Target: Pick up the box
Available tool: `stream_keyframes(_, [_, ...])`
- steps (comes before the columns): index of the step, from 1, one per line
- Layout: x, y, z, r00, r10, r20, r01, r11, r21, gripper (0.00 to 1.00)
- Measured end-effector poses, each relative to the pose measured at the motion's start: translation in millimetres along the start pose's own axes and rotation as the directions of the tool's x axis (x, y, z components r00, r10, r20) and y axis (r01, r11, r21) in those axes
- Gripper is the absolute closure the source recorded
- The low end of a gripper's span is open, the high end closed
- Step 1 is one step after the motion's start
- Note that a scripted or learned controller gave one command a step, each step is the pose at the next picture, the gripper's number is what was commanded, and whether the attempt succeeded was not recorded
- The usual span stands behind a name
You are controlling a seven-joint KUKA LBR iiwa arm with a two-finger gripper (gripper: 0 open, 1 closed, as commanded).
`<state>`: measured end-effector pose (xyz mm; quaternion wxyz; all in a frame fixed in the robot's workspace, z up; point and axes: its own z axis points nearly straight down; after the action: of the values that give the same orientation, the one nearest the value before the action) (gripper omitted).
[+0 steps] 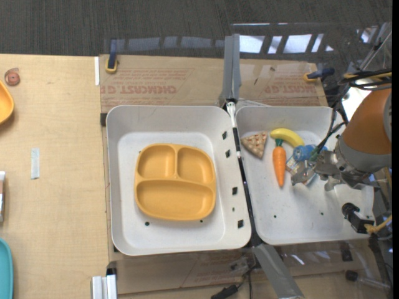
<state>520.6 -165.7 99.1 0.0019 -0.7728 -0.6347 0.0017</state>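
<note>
Right bin (pixel 293 217) holds a blue box (pixel 303 153), axis unclear.

Small blue box (pixel 303 154) — right bin, just beside banana, partly hidden.

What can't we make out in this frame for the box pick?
- Gripper: small and cluttered in the camera view; finger state unreadable.
- Blue thing at the fingertips: half covered by the gripper, too small to say whether it is the box.
- Arm: cut off by the right edge.
- Right bin: its far right part hidden under the arm.
- Orange thing and teal thing: cut by the left edge.
</note>
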Motion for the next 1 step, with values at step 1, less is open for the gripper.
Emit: stream_keyframes(1, [14.3, 54.2, 7.8, 0.998, -0.065, 0.001, 0.065, 0.998, -0.004, 0.0])
